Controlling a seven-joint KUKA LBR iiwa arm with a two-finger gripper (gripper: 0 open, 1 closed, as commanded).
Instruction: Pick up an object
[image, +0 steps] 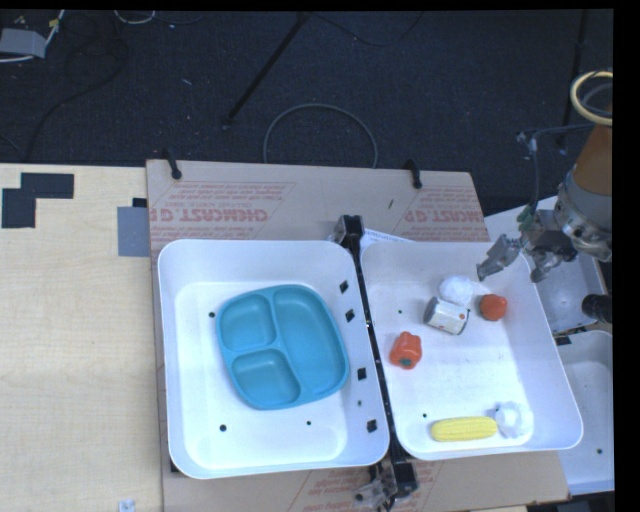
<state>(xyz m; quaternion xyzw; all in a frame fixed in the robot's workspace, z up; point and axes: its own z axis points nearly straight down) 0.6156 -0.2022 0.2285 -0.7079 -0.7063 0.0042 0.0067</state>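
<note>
The blue divided plate (283, 345) is lying in the left bin (190, 400). The right bin (540, 400) is holding the smaller things. The gripper (520, 256) is hanging over its far right corner, fingers spread apart, gripping nothing. The corn cob (463, 429) is lying near the front wall, its long axis running left to right. An orange cup (405, 350) is sitting mid-bin.

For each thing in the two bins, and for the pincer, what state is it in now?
Blue three-compartment plastic plate: flat in the left bin, nothing on it.
Orange plastic cup: lying tipped in the right bin.
Yellow toy corn cob: lying on its side near the front wall.
Small orange ball: resting loose.
Pincer: open, holding nothing, above the right bin's far corner.
</note>
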